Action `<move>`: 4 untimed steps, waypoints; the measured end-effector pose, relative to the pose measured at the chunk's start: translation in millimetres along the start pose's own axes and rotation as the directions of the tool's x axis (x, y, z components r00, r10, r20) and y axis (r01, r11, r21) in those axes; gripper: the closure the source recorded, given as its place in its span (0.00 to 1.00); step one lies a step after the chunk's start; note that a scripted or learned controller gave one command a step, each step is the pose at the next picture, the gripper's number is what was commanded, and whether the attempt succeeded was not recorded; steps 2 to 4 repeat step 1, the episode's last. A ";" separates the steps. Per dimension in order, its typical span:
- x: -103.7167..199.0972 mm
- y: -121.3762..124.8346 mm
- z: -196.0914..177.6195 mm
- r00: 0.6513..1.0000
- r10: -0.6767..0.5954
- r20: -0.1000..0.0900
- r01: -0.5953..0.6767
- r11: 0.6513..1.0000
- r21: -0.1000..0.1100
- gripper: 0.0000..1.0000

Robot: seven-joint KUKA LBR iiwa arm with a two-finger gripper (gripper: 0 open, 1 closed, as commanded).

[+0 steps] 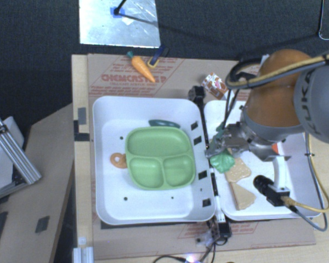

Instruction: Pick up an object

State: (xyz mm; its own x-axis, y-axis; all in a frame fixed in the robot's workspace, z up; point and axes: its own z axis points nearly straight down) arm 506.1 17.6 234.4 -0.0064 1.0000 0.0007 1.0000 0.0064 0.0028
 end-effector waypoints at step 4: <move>-3.1 10.6 5.9 1.000 0.004 0.000 -0.004 1.000 0.001 1.00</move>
